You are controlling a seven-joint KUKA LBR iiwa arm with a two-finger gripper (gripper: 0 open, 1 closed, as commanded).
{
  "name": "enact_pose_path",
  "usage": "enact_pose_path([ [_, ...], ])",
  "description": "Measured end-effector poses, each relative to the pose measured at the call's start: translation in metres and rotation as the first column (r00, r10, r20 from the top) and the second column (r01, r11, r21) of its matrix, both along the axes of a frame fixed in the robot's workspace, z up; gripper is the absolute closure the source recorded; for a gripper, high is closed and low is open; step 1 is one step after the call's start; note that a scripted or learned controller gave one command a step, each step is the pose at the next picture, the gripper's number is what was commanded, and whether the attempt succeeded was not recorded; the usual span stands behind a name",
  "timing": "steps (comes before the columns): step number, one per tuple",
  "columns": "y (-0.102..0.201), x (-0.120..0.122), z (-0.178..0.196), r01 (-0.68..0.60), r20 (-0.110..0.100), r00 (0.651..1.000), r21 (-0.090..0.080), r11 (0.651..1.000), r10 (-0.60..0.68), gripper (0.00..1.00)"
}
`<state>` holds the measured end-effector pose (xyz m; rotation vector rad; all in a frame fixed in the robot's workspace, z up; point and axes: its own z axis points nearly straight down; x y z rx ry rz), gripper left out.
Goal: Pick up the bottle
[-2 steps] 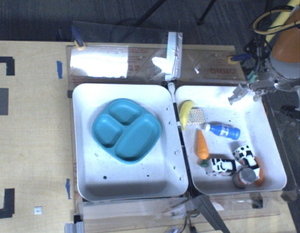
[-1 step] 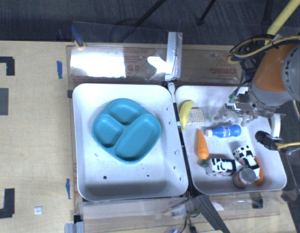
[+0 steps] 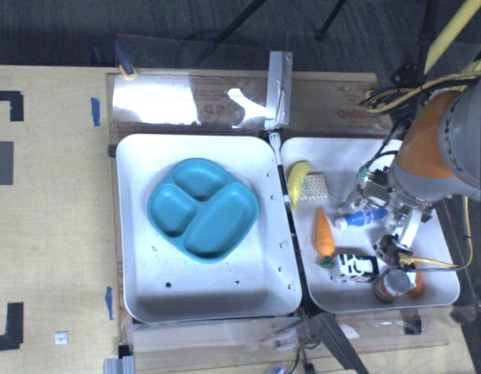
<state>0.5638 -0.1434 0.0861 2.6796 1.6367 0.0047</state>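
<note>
Camera view shows the small clear plastic bottle with blue label lying on its side in the right white bin, just right of the orange carrot. Directly beside it hangs the grey gripper; I cannot tell its opening. A blue three-compartment plastic plate sits in the left white bin.

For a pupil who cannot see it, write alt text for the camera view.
A grey and orange robot arm's gripper hovers over a small bottle in the right bin, beside a carrot and a banana. The left bin holds a blue divided plate.
</note>
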Motion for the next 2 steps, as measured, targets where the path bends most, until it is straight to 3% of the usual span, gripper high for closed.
enact_pose_path([
  [1,-0.001,0.001,0.009,0.001,-0.001,1.000,0.001,1.000,-0.001,1.00],
  [2,0.035,0.054,0.090,-0.106,-0.008,0.994,0.000,0.994,0.106,1.00],
])
